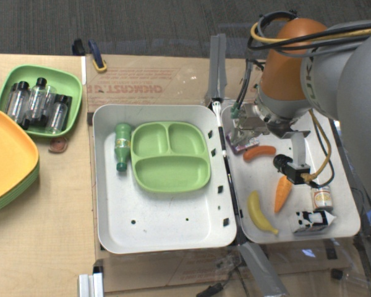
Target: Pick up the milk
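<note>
— Lying where, the milk?
— In the right bin's near corner, well apart from the gripper at the far left, over the sausage.
— Gripper open?
— Cannot tell; possibly empty.

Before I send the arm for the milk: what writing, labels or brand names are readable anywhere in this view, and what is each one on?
"CHEMCUT": red print, seen upside down, on the cardboard sheet behind the left bin; the smaller line beside it is too blurred to read.
Milk carton: black-and-white cow pattern, no legible words.
Small labelled bottle: label too small to read.
Green bottle and the vials in the green tray: nothing readable.
</note>
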